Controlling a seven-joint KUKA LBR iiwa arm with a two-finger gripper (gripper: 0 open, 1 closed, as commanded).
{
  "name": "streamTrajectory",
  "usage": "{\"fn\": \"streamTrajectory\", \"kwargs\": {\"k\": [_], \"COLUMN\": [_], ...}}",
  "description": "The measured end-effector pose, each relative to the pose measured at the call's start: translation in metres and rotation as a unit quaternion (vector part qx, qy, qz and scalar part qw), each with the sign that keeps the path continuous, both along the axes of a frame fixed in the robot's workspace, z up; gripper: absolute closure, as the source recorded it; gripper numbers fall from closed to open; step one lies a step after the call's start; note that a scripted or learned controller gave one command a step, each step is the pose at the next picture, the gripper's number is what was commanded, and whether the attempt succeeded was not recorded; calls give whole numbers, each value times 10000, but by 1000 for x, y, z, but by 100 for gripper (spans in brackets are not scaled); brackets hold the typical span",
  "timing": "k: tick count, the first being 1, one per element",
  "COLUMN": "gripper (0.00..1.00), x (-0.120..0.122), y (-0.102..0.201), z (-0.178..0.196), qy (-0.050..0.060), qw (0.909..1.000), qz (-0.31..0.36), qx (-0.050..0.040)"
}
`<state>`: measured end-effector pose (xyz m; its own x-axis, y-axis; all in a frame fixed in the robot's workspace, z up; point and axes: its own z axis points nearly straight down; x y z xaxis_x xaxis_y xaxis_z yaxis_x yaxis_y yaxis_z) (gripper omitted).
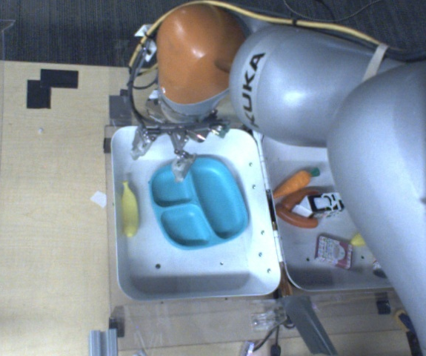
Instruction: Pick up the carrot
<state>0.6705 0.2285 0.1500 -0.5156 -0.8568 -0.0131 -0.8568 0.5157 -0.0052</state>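
- Carrot (293, 183): lies in the right bin (301, 273), near that bin's left wall, orange body slanting up to the right with a small green tip at its far end. Nothing grips it.
- Just near of the carrot: a red-orange ring-shaped item (298, 217), touching or almost touching it; cannot tell which. A small black-and-white toy (330, 204) sits against the ring's right side.
- Nearer in the same bin: a dark red packet (333, 250) and a bit of something yellow (357, 239) at the edge of the arm's grey body (390, 162), which covers much of that bin.
- Left bin (198, 280): a blue divided tray (198, 201) in the middle, a yellow banana-like piece (129, 208) along the left wall.
- Gripper (180, 163): hangs below the orange wrist band (194, 50), over the far edge of the blue tray, well apart from the carrot. The fingertips seem close together with nothing between them, so I log it as closed and empty; the view is blurred there.
- Step in hand, my judgement: approach not yet made; the tool is over the wrong bin.
- Next move calls for: travel right across the divider between the bins, part the fingers, turn the wrist so they straddle the carrot's slanted body, then descend clear of the ring and the bin wall.
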Motion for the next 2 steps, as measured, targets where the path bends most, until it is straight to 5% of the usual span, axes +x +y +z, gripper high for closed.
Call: {"fn": "streamTrajectory", "kwargs": {"k": [1,2], "gripper": [0,0], "x": [2,-54], "y": [1,-2], "z": [-57,-32], "qy": [-38,-22], "qw": [9753,9343], "qz": [2206,3564], "qx": [-15,-39]}}
